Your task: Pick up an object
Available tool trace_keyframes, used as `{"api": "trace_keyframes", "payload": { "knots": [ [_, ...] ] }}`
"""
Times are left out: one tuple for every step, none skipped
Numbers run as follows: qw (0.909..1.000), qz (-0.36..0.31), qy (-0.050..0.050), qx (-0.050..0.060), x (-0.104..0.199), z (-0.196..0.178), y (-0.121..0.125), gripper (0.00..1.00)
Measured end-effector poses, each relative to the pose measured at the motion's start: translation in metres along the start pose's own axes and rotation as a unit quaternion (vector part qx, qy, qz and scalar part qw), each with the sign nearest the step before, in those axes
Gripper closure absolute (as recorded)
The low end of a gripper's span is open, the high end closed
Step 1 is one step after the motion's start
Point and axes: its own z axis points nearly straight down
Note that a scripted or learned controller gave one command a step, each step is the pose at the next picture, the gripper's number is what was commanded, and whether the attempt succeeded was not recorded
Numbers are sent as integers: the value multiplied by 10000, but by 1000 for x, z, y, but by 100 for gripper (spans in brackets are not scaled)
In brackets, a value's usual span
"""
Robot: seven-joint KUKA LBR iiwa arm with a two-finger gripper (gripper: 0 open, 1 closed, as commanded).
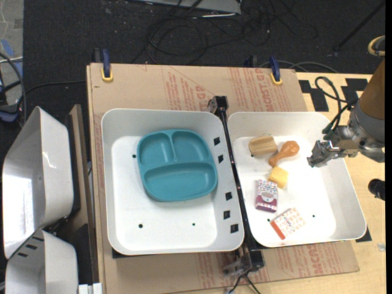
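Five small objects lie in the right bin (343,182): a tan block (263,145), an orange drumstick-shaped toy (284,152), a yellow cube (279,176), a purple packet (266,195) and a red-and-white packet (288,222). The left bin (116,182) bears a teal divided plate (177,165). From the right, the arm brings its tool (320,154) low over the right bin's upper right part, just beside the drumstick toy but apart from it; whether it is parted or closed I cannot tell, and nothing shows in it. This looks like the approach step, no pick made yet. Next, the tool likely needs to shift left over the toy, descend, and close.
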Motion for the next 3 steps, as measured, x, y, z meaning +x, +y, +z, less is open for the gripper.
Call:
{"api": "trace_keyframes", "payload": {
  "knots": [
    [10000, -27, 17, 19, 62, -4, 0, 100],
    [10000, -26, 17, 21, 109, -8, 0, 100],
    [10000, -25, 16, 33, 162, 7, 3, 100]
  ]
}}
